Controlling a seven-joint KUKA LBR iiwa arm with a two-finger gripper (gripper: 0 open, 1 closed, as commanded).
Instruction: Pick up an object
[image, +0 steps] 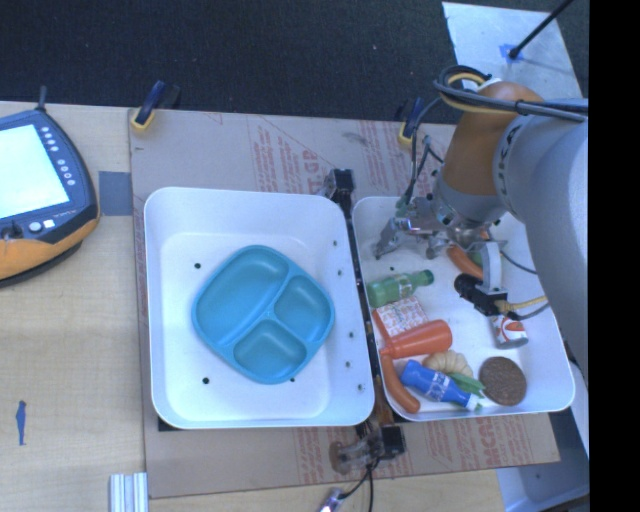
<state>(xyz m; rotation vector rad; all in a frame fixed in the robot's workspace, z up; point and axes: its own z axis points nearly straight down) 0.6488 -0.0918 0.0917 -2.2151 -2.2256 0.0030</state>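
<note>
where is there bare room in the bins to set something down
Left bin: bare white floor all around the blue divided plate, widest along its near-left and far-right corners. Right bin: crowded with the green bottle, orange pieces and brown disc, and the gripper over the far end.

You see a bulky grey arm (545, 190) with rounded casings, an orange band (482, 135) wrapping it above the wrist, black and yellow cables (462, 82) looped at its top, thin wires trailing down, and a small metallic gripper (418, 232) below.
</note>
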